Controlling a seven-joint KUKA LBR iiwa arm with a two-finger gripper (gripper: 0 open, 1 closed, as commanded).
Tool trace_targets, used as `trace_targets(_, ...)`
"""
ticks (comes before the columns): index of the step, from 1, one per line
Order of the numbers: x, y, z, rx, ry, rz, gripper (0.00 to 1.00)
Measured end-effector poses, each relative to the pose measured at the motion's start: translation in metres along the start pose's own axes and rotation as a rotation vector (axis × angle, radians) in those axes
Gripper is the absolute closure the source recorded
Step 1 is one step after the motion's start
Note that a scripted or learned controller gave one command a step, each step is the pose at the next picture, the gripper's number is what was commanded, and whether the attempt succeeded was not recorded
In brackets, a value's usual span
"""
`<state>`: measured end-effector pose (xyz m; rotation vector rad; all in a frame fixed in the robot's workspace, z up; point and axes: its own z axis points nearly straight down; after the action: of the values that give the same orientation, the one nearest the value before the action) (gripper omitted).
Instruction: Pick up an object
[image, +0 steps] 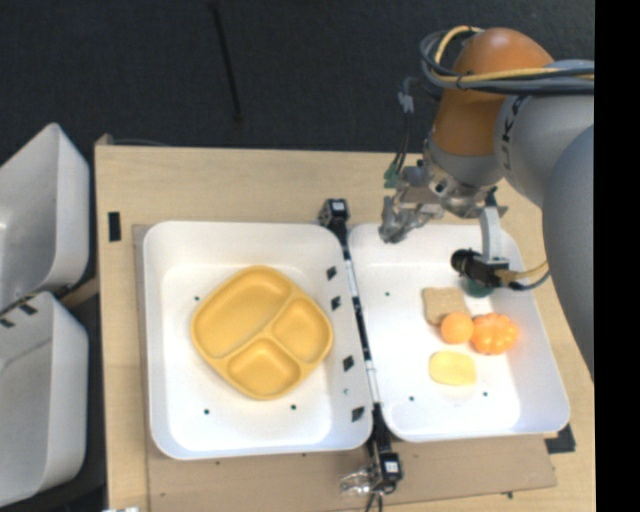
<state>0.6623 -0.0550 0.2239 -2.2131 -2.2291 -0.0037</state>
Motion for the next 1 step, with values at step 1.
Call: trace_targets(1,0.0547,-0.0045,0.0065,0.003,-0.001,0.001,1.00)
